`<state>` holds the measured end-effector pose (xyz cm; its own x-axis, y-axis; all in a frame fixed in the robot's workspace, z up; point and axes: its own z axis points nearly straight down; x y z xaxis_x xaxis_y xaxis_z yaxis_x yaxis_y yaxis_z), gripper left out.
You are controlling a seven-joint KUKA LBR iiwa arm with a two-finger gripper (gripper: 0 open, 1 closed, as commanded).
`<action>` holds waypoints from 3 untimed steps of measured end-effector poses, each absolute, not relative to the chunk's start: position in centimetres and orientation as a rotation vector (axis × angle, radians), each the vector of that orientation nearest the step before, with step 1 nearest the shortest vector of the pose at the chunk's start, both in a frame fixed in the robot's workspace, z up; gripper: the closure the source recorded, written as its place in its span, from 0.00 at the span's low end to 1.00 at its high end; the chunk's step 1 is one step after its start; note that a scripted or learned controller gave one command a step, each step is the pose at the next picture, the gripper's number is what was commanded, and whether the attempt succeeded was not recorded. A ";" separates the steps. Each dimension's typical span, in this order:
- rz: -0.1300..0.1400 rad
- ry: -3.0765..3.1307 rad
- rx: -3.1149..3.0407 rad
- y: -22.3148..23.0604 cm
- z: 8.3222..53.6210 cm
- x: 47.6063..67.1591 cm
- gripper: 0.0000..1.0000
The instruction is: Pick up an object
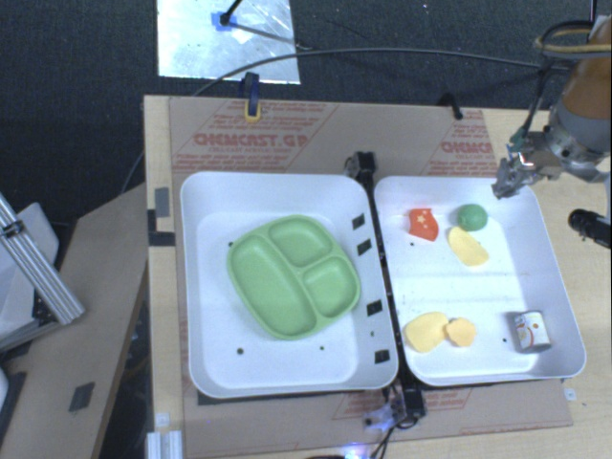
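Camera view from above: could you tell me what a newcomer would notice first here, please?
The big green divided plate dominates the left bin. The right bin holds small bright pieces: a red one, a green ball and yellow ones. The gripper hangs over that bin's far right corner.

Even, fairly bright light falls from above, so the two white bins (478, 366) look washed out and cast only thin, soft shadows at their rims. A foil sheet (226, 25) beyond the worktop's (287, 127) far edge glares white. The picture is slightly soft and grainy, and the dark floor shows speckled noise.
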<state>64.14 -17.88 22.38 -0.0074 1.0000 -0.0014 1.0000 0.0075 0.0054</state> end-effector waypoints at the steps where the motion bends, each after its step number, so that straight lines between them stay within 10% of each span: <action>1: 0.002 2.230 2.212 -13.2 23.5 61.9 1.00; 3: 0.002 2.233 2.212 -3.3 23.3 57.6 1.00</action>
